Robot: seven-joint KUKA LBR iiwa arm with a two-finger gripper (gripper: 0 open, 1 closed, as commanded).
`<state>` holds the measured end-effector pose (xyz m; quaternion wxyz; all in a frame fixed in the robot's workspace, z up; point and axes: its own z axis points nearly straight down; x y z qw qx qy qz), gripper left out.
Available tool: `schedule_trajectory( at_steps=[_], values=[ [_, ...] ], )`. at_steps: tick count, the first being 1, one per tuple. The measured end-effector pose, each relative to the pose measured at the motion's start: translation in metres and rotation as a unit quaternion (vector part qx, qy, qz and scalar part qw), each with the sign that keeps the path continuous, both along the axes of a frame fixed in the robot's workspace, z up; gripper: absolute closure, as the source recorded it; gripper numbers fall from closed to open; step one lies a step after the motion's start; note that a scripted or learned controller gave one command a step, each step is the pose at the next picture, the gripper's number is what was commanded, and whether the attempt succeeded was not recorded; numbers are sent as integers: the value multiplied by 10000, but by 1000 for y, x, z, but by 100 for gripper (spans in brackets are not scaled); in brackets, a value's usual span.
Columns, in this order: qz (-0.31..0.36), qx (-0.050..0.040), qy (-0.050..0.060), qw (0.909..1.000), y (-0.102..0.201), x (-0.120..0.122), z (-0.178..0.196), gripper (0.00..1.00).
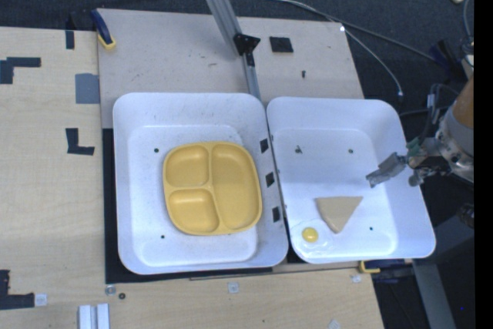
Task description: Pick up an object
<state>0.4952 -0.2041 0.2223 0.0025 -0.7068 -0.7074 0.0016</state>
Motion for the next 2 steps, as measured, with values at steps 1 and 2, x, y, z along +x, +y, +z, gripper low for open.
schedule_trajectory(
  at_steps=[1, 2],
  values=[
    [-7, -3, 3, 10000, -10, -1, -52, 0],
    [-6, -2, 3, 10000, -19, 0, -107, 0]
  ],
)
